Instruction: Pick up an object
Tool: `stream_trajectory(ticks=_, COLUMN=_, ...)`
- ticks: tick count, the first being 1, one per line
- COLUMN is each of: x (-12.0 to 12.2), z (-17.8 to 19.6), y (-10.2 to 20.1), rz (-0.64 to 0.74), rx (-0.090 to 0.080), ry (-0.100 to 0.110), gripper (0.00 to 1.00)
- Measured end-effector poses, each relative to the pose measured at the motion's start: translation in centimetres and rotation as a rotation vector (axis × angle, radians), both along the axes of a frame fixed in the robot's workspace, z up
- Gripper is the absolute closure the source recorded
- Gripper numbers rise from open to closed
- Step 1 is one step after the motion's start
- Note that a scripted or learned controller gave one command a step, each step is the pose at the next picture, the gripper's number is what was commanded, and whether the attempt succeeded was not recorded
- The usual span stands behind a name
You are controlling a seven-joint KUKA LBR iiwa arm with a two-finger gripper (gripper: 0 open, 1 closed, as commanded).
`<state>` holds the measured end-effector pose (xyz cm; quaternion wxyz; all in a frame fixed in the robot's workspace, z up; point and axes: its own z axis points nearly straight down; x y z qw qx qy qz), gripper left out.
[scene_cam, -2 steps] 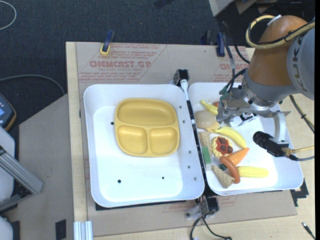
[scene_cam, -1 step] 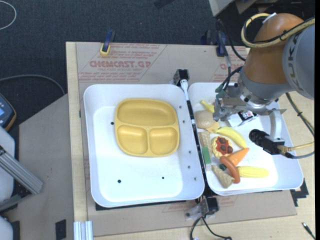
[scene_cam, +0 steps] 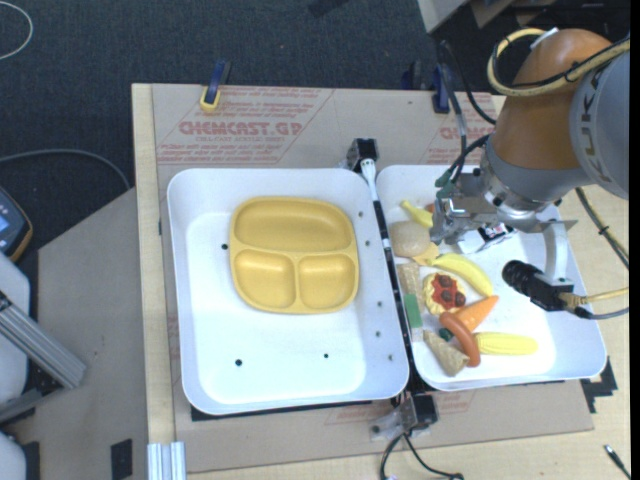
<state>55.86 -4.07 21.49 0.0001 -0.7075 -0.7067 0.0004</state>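
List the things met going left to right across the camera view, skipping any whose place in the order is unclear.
yellow divided plate → beige lump → toy pizza slice → corn cob

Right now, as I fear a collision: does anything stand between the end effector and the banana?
Nothing visible does. The end effector hangs right beside the banana in the right bin.

Robotics lab setup. Brown paper-masked board (scene_cam: 260, 128), yellow-blue clamp (scene_cam: 212, 90) up-left of the claw (scene_cam: 447, 230). Silver aluminium rail (scene_cam: 40, 353) far left.
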Motion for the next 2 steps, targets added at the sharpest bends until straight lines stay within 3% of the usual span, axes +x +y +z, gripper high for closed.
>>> stream_trajectory(ticks=1, x=0.7, z=1.8, y=0.0, rz=0.002, rx=0.000, ry=-0.005, gripper=1.00)
stream_trajectory(ticks=2, x=-0.8, z=0.2, y=0.4, rz=0.000, rx=0.001, ry=0.004, gripper=1.00)
